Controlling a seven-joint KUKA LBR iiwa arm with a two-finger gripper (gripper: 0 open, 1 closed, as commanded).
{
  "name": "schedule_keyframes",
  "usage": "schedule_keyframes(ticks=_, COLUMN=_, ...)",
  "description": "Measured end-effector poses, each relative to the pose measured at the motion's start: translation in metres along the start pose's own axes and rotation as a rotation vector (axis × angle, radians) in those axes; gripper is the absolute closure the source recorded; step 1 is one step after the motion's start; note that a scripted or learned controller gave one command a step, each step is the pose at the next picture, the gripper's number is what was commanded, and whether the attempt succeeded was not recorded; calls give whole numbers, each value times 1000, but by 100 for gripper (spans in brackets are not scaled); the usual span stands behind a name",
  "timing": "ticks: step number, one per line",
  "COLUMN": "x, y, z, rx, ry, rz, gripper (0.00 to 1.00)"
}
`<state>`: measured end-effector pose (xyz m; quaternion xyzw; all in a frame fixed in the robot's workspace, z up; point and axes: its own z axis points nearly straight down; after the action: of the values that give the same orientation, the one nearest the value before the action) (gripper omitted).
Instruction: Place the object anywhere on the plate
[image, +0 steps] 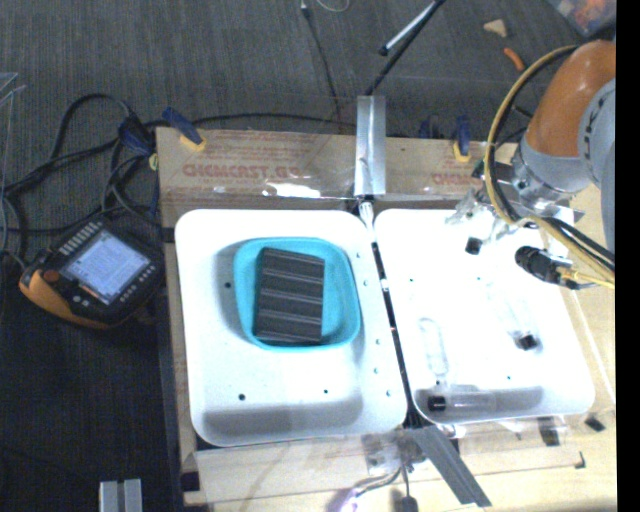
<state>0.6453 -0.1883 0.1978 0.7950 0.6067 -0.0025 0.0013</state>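
Turquoise plate (345, 300) sits in the left bin (200, 330) with the dark ribbed block (291, 295) flat on it, so that job looks done. Over the right bin (560, 390), the gripper (485, 222) hangs well apart; open or closed, I can't tell.

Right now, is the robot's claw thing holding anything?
Two-finger gripper: cannot be told. It is above the right white bin, far from the dark ridged block.
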Motion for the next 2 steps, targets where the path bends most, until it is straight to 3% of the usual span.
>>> schedule_keyframes(ticks=1, x=50, y=-65, z=25, rx=2, ry=5, rz=-15, gripper=100)
schedule_keyframes(ticks=2, x=50, y=-64, z=25, rx=2, ry=6, rz=-14, gripper=0)
